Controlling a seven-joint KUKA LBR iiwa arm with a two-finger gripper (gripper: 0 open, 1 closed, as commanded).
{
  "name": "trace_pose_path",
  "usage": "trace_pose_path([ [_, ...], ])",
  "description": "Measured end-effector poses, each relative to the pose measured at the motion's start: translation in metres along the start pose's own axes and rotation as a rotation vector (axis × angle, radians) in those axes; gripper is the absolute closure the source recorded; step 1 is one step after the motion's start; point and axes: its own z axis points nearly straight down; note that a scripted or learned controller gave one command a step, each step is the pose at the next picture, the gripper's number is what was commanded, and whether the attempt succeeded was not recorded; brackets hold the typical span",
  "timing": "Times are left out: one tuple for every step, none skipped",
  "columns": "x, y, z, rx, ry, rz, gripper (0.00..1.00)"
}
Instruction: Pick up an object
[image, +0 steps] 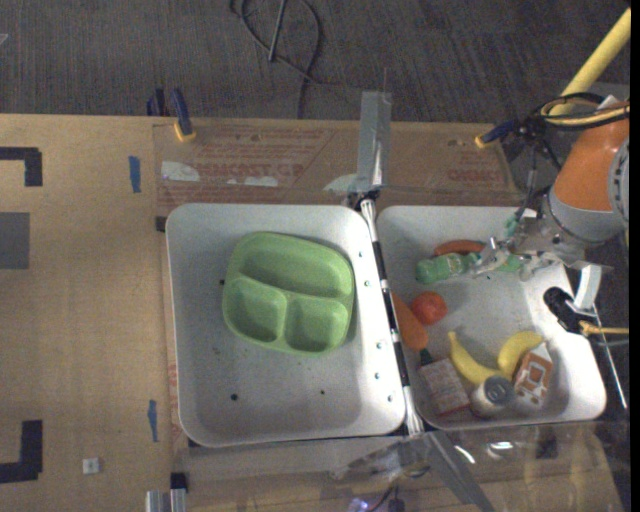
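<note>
Down at the near edge of the right bin (590, 400) a small carton (533, 378), a little can (490, 396) and a boxed snack (444, 388) sit bunched together, with two bananas (470, 362) just behind them. Farther back lie a tomato (430, 307), an orange carrot (408, 322) against the bin's left wall, and a green bottle (447, 267) on its side beside something red. The gripper (512, 256) hovers low at the bottle's right end, very close to it, though I can't tell whether it is released or clenched, nor whether it touches. That bottle looks like light, hard plastic, smooth and round, so I'd guess it rolls or slips easily; pinching across the middle of its body seems safest. Over in the left bin (200, 300) rests a green divided plate (289, 292), well apart from all this.
</note>
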Motion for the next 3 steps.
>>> trace_pose_path([
  [0.007,0.038,0.001,0.012,0.007,0.132,0.00],
  [0.008,0.035,0.002,0.011,-0.002,-0.185,0.00],
  [0.007,0.036,-0.010,0.001,-0.010,-0.187,1.00],
])
